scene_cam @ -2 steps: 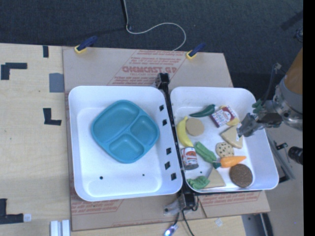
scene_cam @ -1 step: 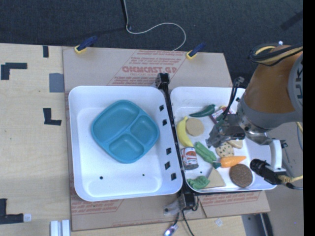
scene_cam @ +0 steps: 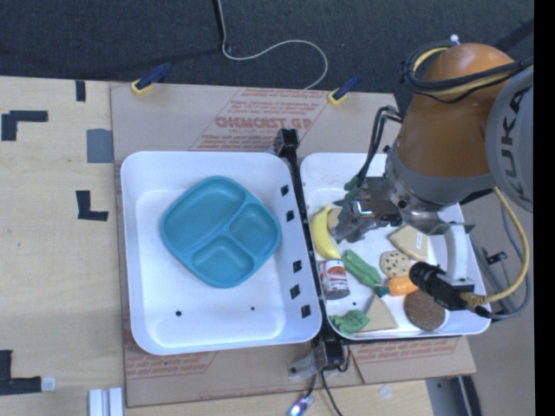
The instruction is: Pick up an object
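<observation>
Toy food lies crowded in the right bin (scene_cam: pixel 314 165), in the frame's lower right: a banana (scene_cam: pixel 323 234), a green pod (scene_cam: pixel 362 267), a small can (scene_cam: pixel 334 279), a cracker (scene_cam: pixel 395 263), a brown cookie (scene_cam: pixel 424 311). The gripper (scene_cam: pixel 354 216) sits low over that bin, just right of the banana and above the pod; whether it is open or closed I cannot tell. To do this well, I would pick one piece with free space beside it, likely the banana, and centre on it before descending.
</observation>
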{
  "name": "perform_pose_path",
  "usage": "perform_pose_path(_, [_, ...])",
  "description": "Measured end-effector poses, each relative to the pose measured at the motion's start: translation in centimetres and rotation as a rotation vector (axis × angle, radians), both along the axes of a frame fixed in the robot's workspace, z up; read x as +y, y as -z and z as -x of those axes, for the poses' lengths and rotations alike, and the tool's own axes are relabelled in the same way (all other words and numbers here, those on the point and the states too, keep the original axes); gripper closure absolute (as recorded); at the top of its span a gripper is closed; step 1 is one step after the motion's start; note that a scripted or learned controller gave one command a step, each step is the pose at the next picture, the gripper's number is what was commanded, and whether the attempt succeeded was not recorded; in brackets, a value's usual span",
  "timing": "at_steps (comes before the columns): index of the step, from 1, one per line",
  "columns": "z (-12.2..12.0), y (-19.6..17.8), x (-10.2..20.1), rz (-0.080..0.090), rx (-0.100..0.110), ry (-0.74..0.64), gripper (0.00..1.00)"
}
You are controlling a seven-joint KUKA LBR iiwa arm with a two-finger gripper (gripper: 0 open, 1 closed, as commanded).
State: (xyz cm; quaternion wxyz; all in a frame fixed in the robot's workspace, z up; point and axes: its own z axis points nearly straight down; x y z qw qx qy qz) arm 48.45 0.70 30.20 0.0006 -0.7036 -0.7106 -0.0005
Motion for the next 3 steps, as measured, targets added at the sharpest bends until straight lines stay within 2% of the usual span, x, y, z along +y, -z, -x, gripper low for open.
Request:
perform_pose_path(1, [-2.7,6.3,-1.2,0.003,0.009,0.011,1.00])
perform_pose_path(2, [-0.4,-4.1,2.7,0.000,-0.005,0.003,1.00])
perform_pose_path(3, [0.0,-9.0,7.4,0.001,-0.001,0.002,1.00])
